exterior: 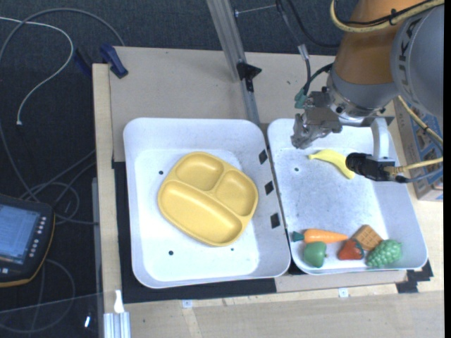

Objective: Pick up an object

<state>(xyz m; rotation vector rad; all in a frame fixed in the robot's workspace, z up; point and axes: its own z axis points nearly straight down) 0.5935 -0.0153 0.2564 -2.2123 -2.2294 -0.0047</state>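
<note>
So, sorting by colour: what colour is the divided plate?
Yellow, clearest in the camera view.

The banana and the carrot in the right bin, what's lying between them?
Nothing: the camera view shows bare white bin floor between the banana and the carrot.

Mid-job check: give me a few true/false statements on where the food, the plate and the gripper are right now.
1. The yellow plate lies in the left bin. True.
2. The banana lies on the plate. False: it lies in the right bin, near its far end.
3. The gripper is over the right bin's far end, near the banana. True.
4. The carrot lies at the far end by the banana. False: it lies at the near end, by the grapes.
</note>
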